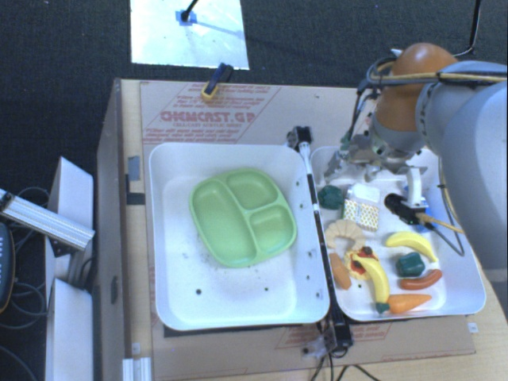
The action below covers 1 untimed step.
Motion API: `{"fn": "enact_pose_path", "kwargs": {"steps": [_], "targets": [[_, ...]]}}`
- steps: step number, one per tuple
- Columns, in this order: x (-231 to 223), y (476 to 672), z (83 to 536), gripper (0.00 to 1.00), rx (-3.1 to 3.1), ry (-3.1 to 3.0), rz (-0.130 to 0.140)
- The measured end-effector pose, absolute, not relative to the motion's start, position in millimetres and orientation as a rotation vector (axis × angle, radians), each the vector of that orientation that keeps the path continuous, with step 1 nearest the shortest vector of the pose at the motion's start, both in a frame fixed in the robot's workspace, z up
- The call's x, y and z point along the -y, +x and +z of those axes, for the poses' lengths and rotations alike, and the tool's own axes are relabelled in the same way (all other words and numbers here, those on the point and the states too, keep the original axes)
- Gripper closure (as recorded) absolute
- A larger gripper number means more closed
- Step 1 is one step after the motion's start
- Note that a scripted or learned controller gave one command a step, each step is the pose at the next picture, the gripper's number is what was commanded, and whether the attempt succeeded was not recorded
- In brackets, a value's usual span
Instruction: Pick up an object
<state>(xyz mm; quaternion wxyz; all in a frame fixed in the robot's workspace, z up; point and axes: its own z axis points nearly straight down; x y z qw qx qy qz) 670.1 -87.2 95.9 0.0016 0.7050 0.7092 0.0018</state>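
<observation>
The right bin (468,296) holds several toy foods. Among them are a dark green piece (332,197), a white and yellow patterned box (363,212), a croissant (344,230), two bananas (411,243) (375,275), a green pepper (410,264), a red sausage (421,280) and a carrot (408,301). My gripper (373,163) hangs low over the far end of this bin, just behind the green piece and the box. The wrist hides its tips, and I see nothing in its hold.
The left bin (171,213) holds a light green divided plate (243,216). A black bar (311,189) runs between the two bins. Behind the bins lies a cardboard sheet (238,109) with a yellow and black tool (215,83) on it. The grey arm (468,125) covers the right bin's far right corner.
</observation>
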Motion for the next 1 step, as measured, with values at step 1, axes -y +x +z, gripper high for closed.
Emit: {"fn": "enact_pose_path", "kwargs": {"steps": [1], "targets": [[100.4,669.1,85.0,0.00,-2.221,2.218,0.002]]}}
